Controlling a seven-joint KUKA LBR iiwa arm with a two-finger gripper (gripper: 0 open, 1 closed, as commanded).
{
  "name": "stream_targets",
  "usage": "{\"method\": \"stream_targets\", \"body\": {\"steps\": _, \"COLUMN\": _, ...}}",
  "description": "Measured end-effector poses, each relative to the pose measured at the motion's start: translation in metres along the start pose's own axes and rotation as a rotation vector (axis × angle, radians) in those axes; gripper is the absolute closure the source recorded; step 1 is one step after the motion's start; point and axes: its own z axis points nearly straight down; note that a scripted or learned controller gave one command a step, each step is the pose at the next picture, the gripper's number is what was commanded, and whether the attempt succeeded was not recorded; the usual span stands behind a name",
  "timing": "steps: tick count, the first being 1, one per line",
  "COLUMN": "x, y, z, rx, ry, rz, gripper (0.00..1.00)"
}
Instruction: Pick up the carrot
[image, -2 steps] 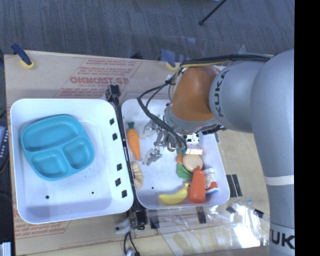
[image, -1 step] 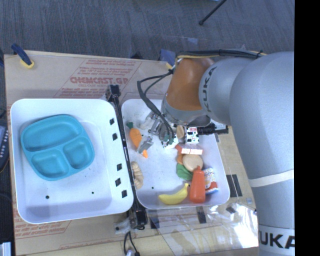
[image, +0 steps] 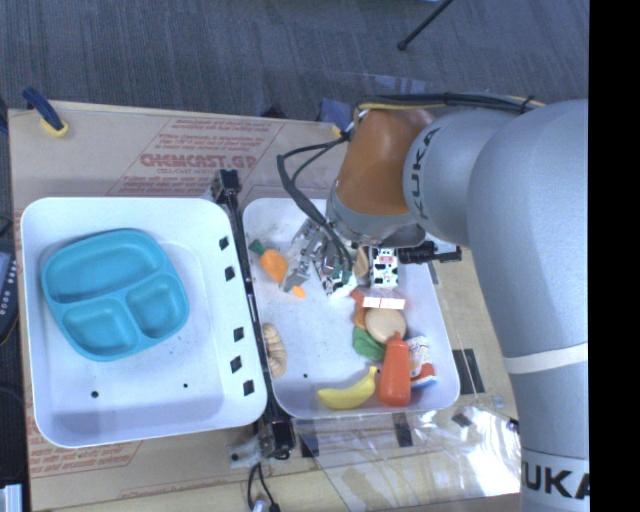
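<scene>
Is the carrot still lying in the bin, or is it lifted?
Lying in the right bin: the carrot rests on its floor, beside the gripper.

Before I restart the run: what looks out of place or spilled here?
Nothing stands out. The carrot lies in the right bin beside the tool; the blue tray sits flat in the left bin.

Robot lab — KUKA arm (image: 520, 260), white bins (image: 60, 420)

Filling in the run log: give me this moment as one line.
gripper: low in right bin | carrot: on bin floor just left of gripper, not held | banana: near front edge
</scene>
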Motion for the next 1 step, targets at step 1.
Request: {"method": "stream_targets", "body": {"steps": 1, "x": 0.0359, "y": 0.0844, "z": -0.0534, "rx": -0.029, "ry": 0.012, "rz": 0.026, "gripper": 1.00}}
